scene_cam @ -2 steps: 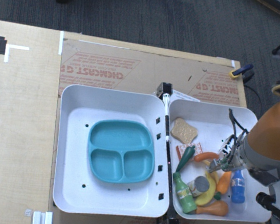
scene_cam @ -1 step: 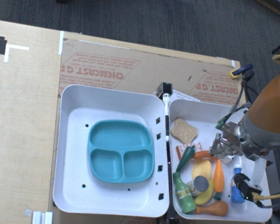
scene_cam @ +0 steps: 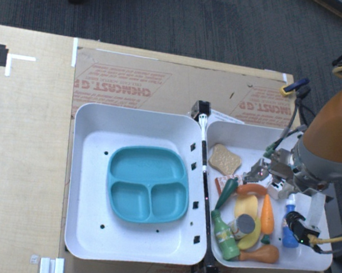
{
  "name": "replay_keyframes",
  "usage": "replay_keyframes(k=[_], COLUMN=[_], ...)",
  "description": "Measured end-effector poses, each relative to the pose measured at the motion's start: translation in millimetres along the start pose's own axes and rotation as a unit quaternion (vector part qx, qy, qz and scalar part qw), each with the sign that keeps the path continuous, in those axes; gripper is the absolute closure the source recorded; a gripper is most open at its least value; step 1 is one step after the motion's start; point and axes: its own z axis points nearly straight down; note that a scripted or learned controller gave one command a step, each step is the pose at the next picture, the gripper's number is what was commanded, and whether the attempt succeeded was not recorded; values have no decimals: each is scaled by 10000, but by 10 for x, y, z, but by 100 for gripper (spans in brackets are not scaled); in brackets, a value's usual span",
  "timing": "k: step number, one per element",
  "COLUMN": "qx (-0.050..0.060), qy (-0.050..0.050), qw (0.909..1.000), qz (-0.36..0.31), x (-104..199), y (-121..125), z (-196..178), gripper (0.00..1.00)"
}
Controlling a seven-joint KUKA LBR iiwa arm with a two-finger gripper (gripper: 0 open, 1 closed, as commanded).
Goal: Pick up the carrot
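The carrot (scene_cam: 267, 217) is a slim orange piece lying lengthwise in the right bin (scene_cam: 323, 264), just right of a yellow banana (scene_cam: 246, 220). My gripper (scene_cam: 259, 171) hangs over the upper middle of that bin, up and left of the carrot's top end and close to a curved orange item (scene_cam: 252, 189). I see nothing held in it. The grey and orange arm (scene_cam: 338, 134) covers the bin's upper right part.
The right bin also holds a bread slice (scene_cam: 225, 160), a green chili (scene_cam: 227, 193), a green bottle (scene_cam: 224, 237), a stubby orange vegetable (scene_cam: 261, 254) and a blue object (scene_cam: 290, 226). A teal divided plate (scene_cam: 148, 184) lies in the left bin (scene_cam: 78, 214).
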Motion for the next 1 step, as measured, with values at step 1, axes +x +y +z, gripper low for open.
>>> replay_keyframes(k=[1], qx=[14], qy=[10], qw=[9997], qz=[-235], x=[-315], y=[-162], z=[1006], gripper=[0])
